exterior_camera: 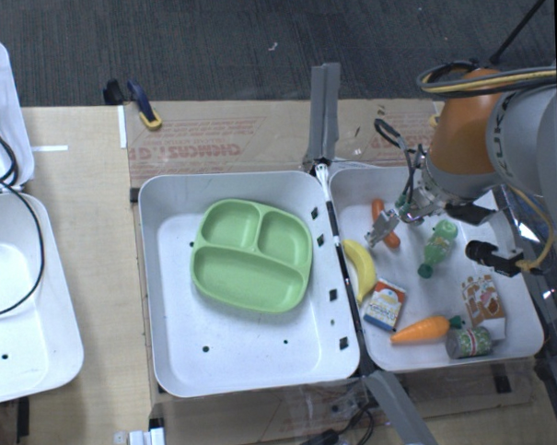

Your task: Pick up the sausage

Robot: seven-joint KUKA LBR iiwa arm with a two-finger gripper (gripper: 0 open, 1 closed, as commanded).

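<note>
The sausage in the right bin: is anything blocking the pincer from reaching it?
Nothing visible does. The pincer hangs right at the small red-orange sausage near the right bin's back-left; the banana lies nearer the camera, off to the side.

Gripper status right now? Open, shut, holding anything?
Gripper: cannot tell open or shut. It sits low in the right bin, right by the sausage; no object visibly held between its fingers.

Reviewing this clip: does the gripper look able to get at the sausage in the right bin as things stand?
Probably yes. The gripper hangs right over the sausage, whose orange-red ends show on either side of it near the right bin's back. The banana and green bottle lie apart from it, so nothing seems to block access.
</note>
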